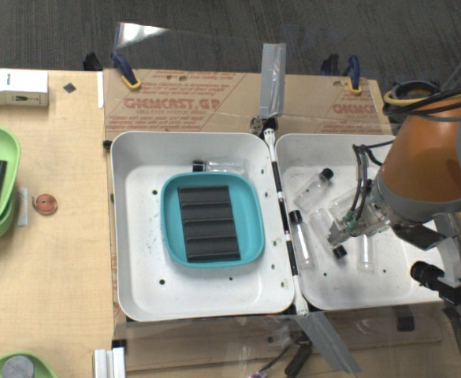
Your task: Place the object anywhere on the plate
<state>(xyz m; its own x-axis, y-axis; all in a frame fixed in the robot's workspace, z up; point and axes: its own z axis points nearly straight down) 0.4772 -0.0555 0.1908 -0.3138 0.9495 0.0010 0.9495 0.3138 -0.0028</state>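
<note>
Trouble is most likely at the pick itself: the right bin (388, 294) holds several small clear vials with dark caps, scattered and partly overlapping right of centre in the frame, and they look slippery, round and hard to single out. Jaws closing there could pinch two at once, roll one aside, or come up with nothing.

The gripper (347, 228) sits low over that cluster, right of the frame's middle, under the arm's orange band (427, 160). Whether the jaws are open or shut I cannot tell, and nothing can be seen held between them. One vial (299, 239) lies along the bin's left wall, another (322, 178) further up.

The left bin (135, 282) holds the teal plate (250, 211), centre frame, with a dark ribbed block (208, 223) lying on it. That block leaves little bare plate, so a round vial could roll off. One more vial (214, 165) lies just above the plate.
</note>
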